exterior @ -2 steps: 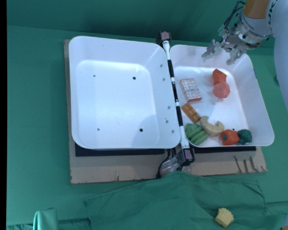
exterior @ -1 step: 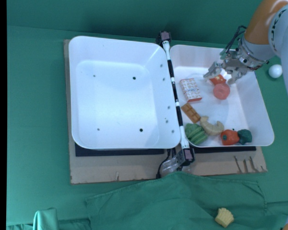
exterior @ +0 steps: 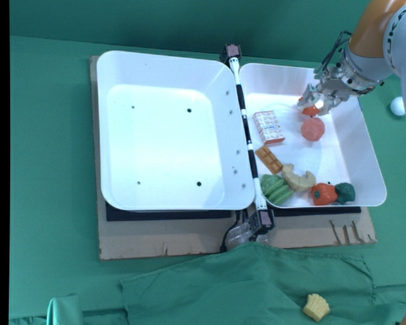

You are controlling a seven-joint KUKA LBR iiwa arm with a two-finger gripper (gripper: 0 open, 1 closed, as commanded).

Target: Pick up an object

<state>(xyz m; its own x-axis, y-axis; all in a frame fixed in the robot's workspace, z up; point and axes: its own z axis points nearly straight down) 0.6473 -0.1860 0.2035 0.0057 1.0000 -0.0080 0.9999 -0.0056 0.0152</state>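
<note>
While right shallow white plastic bin holds 7 toy foods, gripper sits at its upper edge, jaws pinching small orange-red round toy, just above round red disc toy

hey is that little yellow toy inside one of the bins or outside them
Outside. The yellow toy lies on the green cloth at the bottom of the view, below the right bin and apart from it.

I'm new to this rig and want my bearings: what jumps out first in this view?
The gripper hangs over the far part of the right bin, with a small orange-red piece between its fingers. Just below it lies a round red object. More toy food clusters along that bin's near edge, including a green vegetable.
</note>
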